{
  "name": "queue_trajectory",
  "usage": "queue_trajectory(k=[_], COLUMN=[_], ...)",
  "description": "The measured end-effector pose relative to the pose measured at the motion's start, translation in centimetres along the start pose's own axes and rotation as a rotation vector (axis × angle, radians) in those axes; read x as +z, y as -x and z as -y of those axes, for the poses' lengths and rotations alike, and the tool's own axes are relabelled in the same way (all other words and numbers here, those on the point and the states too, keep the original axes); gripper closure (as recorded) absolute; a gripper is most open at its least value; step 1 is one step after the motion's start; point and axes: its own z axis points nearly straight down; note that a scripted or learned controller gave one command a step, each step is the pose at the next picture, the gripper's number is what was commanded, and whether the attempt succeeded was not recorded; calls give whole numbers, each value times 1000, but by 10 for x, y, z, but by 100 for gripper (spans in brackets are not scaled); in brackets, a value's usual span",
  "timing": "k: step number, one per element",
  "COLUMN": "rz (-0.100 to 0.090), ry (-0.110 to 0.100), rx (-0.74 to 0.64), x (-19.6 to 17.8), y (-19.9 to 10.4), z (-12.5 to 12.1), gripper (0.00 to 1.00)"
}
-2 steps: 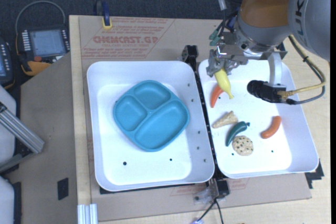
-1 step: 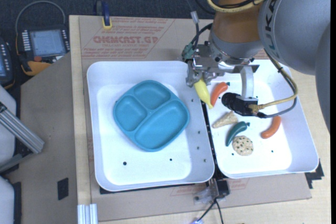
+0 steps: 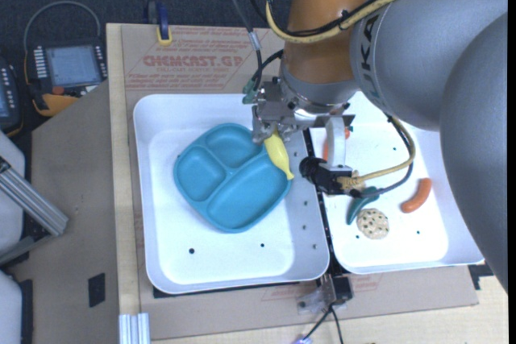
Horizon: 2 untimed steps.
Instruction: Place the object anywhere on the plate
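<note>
A blue divided plate (image 3: 230, 177) lies in the left bin (image 3: 161, 246). My gripper (image 3: 271, 134) hangs over the plate's right rim, near the wall between the two bins. A yellow banana (image 3: 278, 155) hangs from the gripper, pointing down and right, with its lower end over the plate's right edge. The gripper is shut on the banana's upper end.
The right bin (image 3: 427, 246) holds a round cookie (image 3: 372, 223), an orange-red sausage (image 3: 416, 195), a teal piece (image 3: 357, 204) and an orange stick (image 3: 328, 142). The arm covers much of the right bin's back. A cardboard sheet (image 3: 193, 60) lies behind the left bin.
</note>
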Motion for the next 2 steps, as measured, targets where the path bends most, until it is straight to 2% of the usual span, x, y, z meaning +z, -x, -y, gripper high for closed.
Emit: queue_trajectory(k=[1, 2], rz=[0, 2], ry=[5, 5], rx=[2, 6], x=[13, 12], y=[-45, -42], z=[-13, -13], gripper=[100, 0])
